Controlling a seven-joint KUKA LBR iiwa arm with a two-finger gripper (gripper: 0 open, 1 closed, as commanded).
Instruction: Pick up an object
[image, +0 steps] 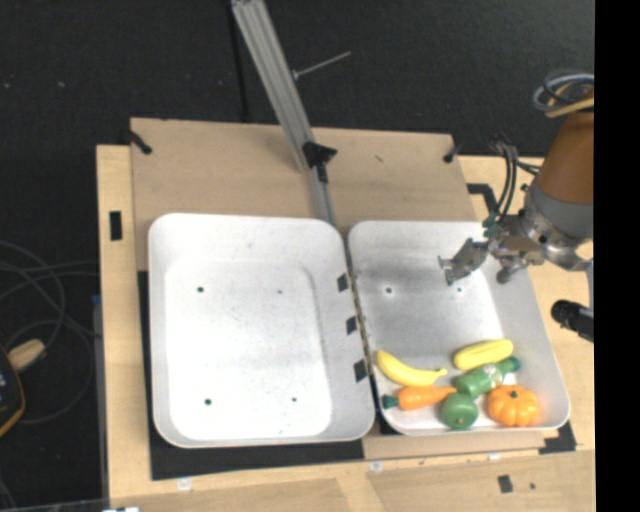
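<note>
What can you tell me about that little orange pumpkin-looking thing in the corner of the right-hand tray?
The pumpkin is small, round and bright orange, with ribbed sides and a short stem on top. It looks like smooth plastic, a toy. It sits upright in the near right corner of the right bin, close against the bin's wall. A green toy vegetable lies right behind it, seemingly touching, and a round green fruit sits beside it.
</note>
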